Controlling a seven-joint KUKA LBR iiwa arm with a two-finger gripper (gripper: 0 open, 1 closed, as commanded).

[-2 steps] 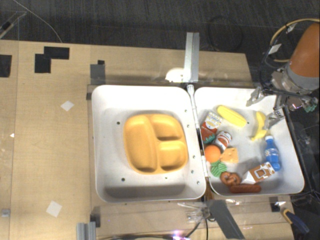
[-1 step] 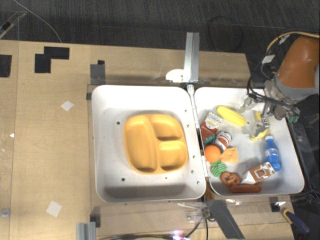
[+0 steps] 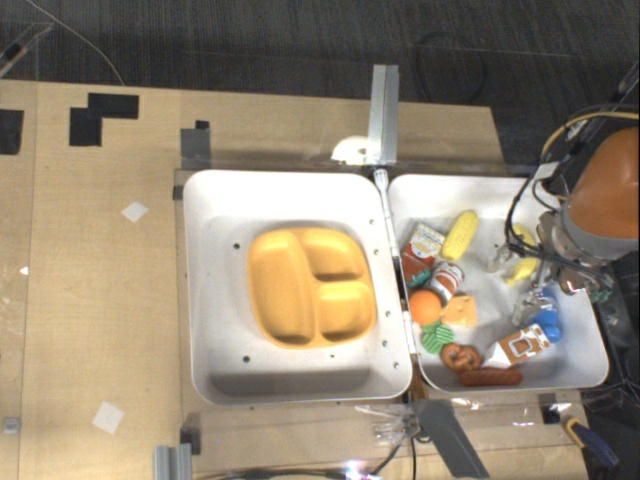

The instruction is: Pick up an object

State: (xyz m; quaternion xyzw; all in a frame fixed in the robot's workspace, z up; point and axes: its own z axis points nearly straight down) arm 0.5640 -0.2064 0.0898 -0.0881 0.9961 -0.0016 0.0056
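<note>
The right bin (image 3: 590,368) holds several toy foods. Among them are a corn cob (image 3: 460,233), a small can (image 3: 447,280), an orange (image 3: 425,308), a yellow wedge (image 3: 461,313), a brown pretzel (image 3: 460,355) and a red sausage (image 3: 490,376). My gripper (image 3: 532,300) hangs low over the right side of this bin, under the orange band of the arm (image 3: 610,198). It is just above a small orange and white carton (image 3: 525,344) and a blue piece (image 3: 548,322). A yellow item (image 3: 520,268) lies partly hidden beside the wrist. I see nothing held.
The left bin (image 3: 215,268) holds a yellow divided tray (image 3: 310,286). A metal post (image 3: 384,113) stands behind the wall shared by the bins. Black cables (image 3: 520,213) loop off the arm over the right bin's back corner. Bare wooden bench (image 3: 90,298) stretches to the left.
</note>
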